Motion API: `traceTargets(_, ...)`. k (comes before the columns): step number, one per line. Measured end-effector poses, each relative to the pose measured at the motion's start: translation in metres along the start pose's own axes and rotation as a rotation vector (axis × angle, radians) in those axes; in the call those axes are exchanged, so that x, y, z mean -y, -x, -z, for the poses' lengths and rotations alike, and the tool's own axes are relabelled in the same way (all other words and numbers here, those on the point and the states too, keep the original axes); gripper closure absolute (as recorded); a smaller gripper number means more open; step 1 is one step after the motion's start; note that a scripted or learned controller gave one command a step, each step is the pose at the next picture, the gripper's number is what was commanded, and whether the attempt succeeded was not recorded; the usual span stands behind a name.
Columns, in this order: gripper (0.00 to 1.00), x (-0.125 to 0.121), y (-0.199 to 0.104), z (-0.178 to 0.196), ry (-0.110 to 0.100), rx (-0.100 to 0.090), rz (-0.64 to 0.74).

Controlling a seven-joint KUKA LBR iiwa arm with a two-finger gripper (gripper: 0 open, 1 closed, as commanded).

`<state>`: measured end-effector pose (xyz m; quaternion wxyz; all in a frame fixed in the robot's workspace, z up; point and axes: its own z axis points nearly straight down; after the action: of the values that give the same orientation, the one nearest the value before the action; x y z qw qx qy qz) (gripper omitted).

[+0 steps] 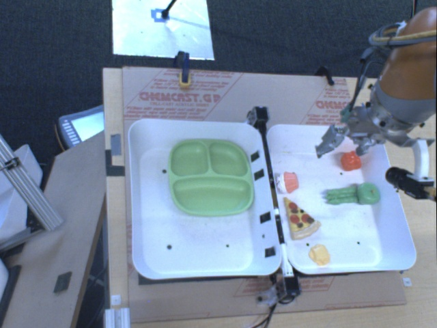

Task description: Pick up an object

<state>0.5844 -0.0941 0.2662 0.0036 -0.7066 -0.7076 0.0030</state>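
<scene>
Toys lie scattered in the right bin (399, 248), five of them: one red piece (351, 160) at the far side, one green squid-like toy (353, 195) right of centre, one small orange-and-white piece (289, 182) by the left wall, one pizza slice (300, 219) nearer, and one yellow lump (319, 254) nearest of all. One green divided plate (210, 178) with three compartments sits in the left bin (147, 251).

Printed in red on the cardboard sheet (225, 87) under the two bins is "CHEMCAST", once at the far left and again, partly hidden, at the far right; the smaller letters after it are too blurred to read.

One gripper (347, 143) hangs over the far part of the right bin, its two fingers spread apart with nothing between them. The red piece lies just beside and slightly nearer than the right finger, seemingly not touched by it. The remaining toys are well apart from the fingers, toward the near side.
</scene>
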Motion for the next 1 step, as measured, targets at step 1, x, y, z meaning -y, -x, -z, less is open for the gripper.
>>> traceTargets(1, 0.00, -0.0019, 0.0000, 0.0058, 0.011, 0.001, 0.002)
